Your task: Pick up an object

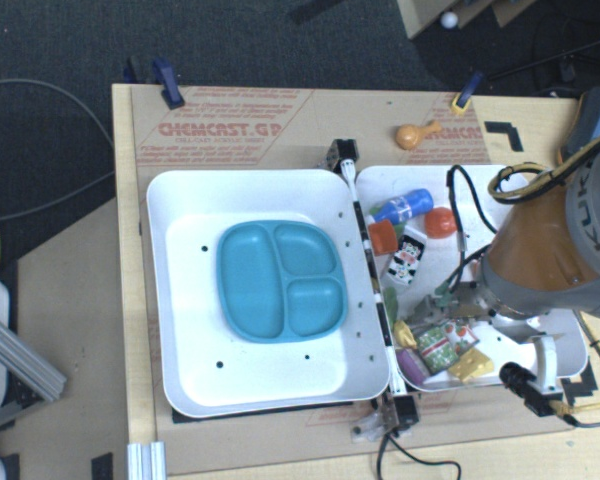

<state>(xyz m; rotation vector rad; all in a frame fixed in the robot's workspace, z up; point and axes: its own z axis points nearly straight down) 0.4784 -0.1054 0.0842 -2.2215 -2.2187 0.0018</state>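
**Arm low over the crowded right bin, grasping end hidden**

Camera view: Two white bins sit side by side on the worktop (230, 118). The left bin (180, 368) carries a blue divided plate (280, 278) near its middle. The right bin (380, 183) is crowded. Toward its far edge lie a blue bottle (404, 206), an orange-red round piece (439, 222), a red block (382, 237) against the left wall, and a small black-and-white spotted item (407, 258) just beside the block. Along the near edge sit a green and red printed packet (442, 346), a yellow piece (471, 367) touching it, and a purple item (412, 367) at the near left corner. Outside the bins, a small tan wooden piece (412, 136) rests on the worktop by the far edge.

The arm (540, 258) comes in from the right and covers the right half of the right bin; black cables loop over it. Its body hides the gripper (458, 306), which is low over the near clutter, just above the packet. Whether the fingers are spread or closed, or have hold of anything, I cannot tell. Dark hardware at the near right corner is hard to make out.
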